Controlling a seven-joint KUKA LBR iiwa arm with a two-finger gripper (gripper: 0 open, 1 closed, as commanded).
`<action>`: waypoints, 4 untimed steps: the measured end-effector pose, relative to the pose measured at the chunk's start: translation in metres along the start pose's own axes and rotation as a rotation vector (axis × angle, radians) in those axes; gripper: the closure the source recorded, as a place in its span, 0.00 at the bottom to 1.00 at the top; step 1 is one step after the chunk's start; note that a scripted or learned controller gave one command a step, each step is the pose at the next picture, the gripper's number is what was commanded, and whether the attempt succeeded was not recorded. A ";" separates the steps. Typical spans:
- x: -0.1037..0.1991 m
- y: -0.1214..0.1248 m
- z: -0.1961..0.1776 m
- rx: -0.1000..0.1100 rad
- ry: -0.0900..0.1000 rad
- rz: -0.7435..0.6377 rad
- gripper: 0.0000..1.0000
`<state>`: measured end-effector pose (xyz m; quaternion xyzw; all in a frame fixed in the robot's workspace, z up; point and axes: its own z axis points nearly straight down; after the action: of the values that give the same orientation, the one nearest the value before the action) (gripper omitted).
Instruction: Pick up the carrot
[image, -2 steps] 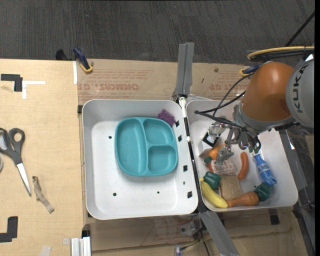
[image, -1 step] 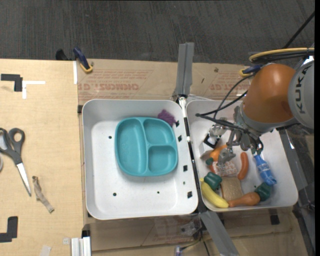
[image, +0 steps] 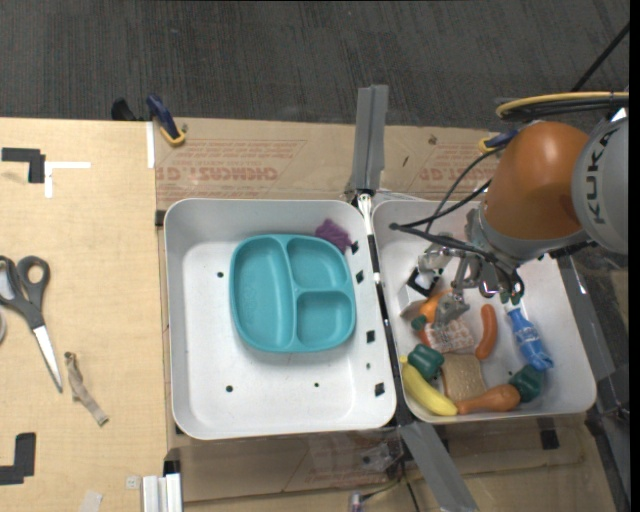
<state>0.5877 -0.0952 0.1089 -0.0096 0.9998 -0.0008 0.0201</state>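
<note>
Claw (image: 447, 288) hangs low over the upper left part of the right bin (image: 575, 400), wrist and orange band above it to the right. How wide the claw stands cannot be told from this slant; cables and bracket clutter the tip. Nothing can be confirmed as gripped.

Small orange piece (image: 430, 308) sits just below-left of the tip, touching or nearly so; possibly a carrot bit, but too small to say.

Clearer candidate: the carrot (image: 488, 401), orange with a green top, lies at the bin's near edge, well below and slightly right of the claw. Long axis runs roughly left to right, tilted a little, green end to the right.

Between claw and carrot: a cracker-like slab (image: 462, 378), a sausage (image: 486, 331). Banana (image: 426, 391) just left of the carrot.

Judgement: the move needs travel toward the near edge, the claw closing across the carrot's short width.
</note>
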 end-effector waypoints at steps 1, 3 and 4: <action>0.013 0.003 -0.003 0.003 -0.013 0.051 0.00; 0.004 0.000 -0.016 0.002 -0.017 0.077 1.00; 0.037 -0.051 -0.025 -0.008 0.034 -0.314 1.00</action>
<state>0.5508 -0.1463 0.1330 -0.1656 0.9862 -0.0004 0.0026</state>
